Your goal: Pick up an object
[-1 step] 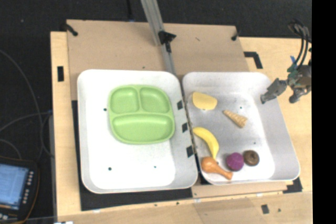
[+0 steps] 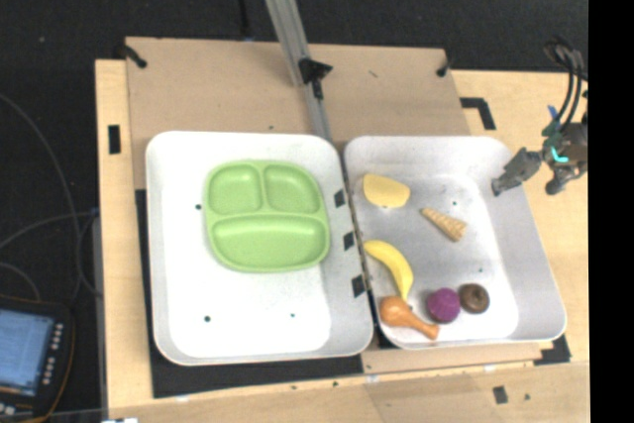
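Camera view looks down on the counter (image 2: 416, 79) with two white bins. The gripper (image 2: 535, 168) hangs at the right bin's (image 2: 515, 243) three o'clock rim, its fingers apart and holding nothing. Inside that bin lie a yellow wedge (image 2: 385, 192) at eleven o'clock, a cone (image 2: 443, 223) centrally, a banana (image 2: 390, 264), and, toward six o'clock, an orange drumstick (image 2: 405, 315), purple ball (image 2: 443, 304) and brown doughnut (image 2: 475, 297). The left bin (image 2: 178, 312) carries a green divided plate (image 2: 266, 216).

The gripper (image 2: 535, 168) hangs at the right bin's (image 2: 525, 253) upper right rim, with bare white floor just inward of it. Farther inward the cone (image 2: 443, 224) and yellow wedge (image 2: 385, 192) obstruct; banana (image 2: 390, 264), purple ball (image 2: 443, 304) and brown ring (image 2: 475, 298) crowd the near end.
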